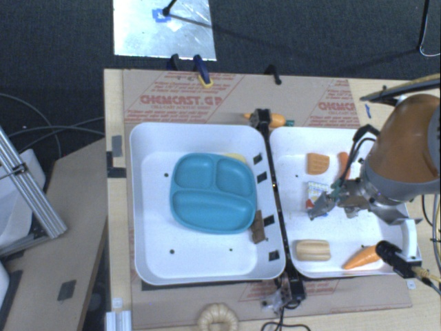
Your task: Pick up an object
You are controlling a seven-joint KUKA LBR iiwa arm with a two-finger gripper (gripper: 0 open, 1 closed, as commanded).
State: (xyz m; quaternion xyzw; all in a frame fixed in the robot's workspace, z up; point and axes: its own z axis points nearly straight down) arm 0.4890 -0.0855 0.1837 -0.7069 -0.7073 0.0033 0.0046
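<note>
bread roll [312,249] below pincer [318,209] | pincer over small packet [317,192] (grip state: cannot tell) | step: reaching | next: descend, close

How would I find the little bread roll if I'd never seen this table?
Look in the right bin, the one without the blue plate. The bread roll lies at its near edge, pale tan and stubby, left of the pointed orange carrot.

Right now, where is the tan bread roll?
The tan bread roll lies near the right bin's front left corner, left of the orange carrot.
</note>
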